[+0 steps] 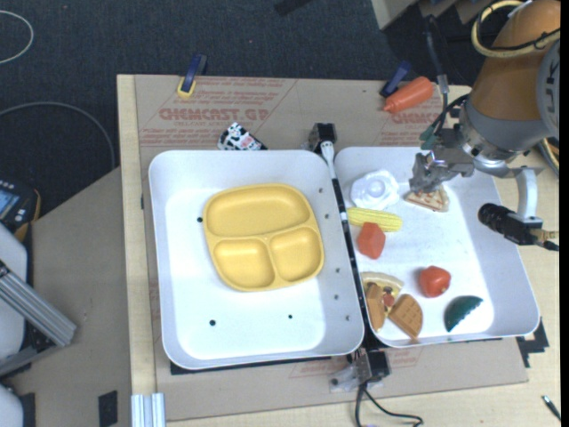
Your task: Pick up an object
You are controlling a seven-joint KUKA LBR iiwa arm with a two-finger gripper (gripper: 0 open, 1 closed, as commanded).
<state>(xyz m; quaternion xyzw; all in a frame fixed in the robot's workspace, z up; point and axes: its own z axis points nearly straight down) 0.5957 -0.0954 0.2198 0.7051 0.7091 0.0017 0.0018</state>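
Two bins (178, 238) noted. My gripper (429, 183) hung low over the pizza slice (428, 201) in the right bin; finger state could not be determined.

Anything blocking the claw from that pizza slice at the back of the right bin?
Nothing visible does. The claw hangs right at the pizza slice, at its far edge. The nearest neighbours, a white piece and the corn cob, lie off to the slice's left, apart from it.

yellow tray (263, 236) | white bins (178, 265) | red tomato (434, 280) | green leaf (462, 310) (dark) | yellow corn (373, 220)
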